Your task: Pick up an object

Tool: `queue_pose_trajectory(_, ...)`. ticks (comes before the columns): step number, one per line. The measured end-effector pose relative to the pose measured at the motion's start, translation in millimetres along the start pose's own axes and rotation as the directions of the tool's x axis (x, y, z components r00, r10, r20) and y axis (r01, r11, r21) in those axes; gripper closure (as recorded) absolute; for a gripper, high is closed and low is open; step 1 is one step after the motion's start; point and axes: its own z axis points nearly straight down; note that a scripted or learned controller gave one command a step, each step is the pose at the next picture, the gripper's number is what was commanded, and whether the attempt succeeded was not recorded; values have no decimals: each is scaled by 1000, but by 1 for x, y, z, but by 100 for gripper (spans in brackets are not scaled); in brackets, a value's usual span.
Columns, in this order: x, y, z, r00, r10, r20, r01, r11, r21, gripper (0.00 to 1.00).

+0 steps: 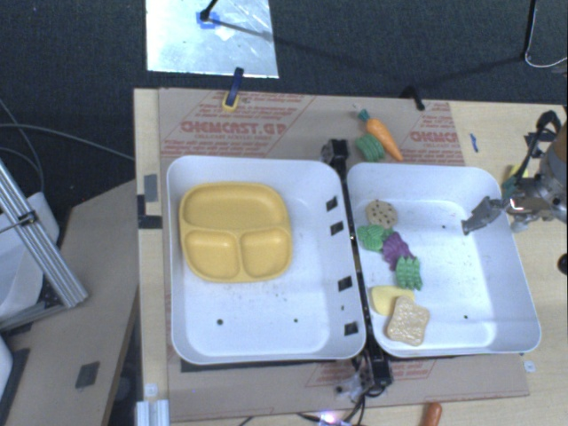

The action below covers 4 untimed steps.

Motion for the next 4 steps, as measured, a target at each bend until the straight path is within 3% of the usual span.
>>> queue_pose_trajectory(1,57,51,125,1000,-7,-5,7,1000,5,0)
queue_pose_trajectory(2,105,17,79,1000,-5,-3,5,1000,1,0)
queue_pose_trajectory(3,117,-29,143,1000,3,-3,-3,1000,7,0)
queue_pose_trajectory(4,116,-26,129,1000,2,-1,-2,1000,-2,100)
